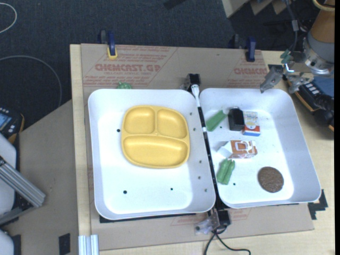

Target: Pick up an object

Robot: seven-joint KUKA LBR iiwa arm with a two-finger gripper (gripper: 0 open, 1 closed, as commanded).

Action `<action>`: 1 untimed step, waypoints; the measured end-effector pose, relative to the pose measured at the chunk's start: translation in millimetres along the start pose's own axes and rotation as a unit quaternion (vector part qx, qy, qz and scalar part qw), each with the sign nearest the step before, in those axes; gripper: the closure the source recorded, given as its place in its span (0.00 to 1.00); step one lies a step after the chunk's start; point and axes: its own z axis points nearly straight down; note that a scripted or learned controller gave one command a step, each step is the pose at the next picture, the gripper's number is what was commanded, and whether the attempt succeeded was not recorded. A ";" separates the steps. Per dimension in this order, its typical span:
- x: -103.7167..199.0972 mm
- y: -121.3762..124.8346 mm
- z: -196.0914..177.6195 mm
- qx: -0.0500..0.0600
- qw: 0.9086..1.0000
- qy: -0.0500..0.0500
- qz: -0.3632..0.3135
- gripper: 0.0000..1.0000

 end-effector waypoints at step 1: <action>59.7 -20.7 -142.4 -0.009 1.000 -0.001 -0.004 0.00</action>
